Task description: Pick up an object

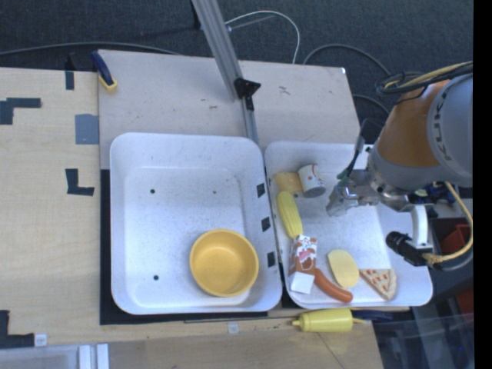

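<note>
Camera view, fingers (342, 203) over right bin (400, 297), near can (311, 180), spread unclear.

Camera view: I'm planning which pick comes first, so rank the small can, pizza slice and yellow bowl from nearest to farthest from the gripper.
From the gripper:
1. Small can, just to its left, right bin.
2. Pizza slice, right bin's front corner.
3. Yellow bowl, left bin.

Dark carpet (369, 14) covers the floor beyond the bench, with thin cables (270, 20) looping across it. The bench (177, 98) is pale board, its left part light wood (46, 229) marked with dark tape pieces (73, 183). A grey metal pole (219, 41) slants across it. Light is even and soft.
</note>
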Robot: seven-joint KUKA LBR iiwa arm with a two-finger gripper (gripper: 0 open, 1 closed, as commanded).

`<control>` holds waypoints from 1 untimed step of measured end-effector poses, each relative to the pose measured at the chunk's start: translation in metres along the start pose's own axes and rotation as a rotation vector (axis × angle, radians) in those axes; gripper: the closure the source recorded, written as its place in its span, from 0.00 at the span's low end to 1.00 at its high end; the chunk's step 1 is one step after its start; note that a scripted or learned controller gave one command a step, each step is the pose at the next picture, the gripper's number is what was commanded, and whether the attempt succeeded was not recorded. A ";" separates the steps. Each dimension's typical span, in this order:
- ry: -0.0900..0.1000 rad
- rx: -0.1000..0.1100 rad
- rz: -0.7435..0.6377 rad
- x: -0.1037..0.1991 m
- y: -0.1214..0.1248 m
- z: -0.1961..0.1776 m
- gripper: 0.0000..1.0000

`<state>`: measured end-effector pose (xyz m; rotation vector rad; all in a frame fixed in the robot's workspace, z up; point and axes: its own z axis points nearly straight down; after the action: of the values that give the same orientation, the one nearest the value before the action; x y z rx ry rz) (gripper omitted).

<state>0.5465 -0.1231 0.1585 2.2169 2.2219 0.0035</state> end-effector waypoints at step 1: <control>-0.001 -0.002 0.000 0.004 0.005 -0.062 1.00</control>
<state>0.5512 -0.1193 0.2207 2.2151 2.2210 0.0047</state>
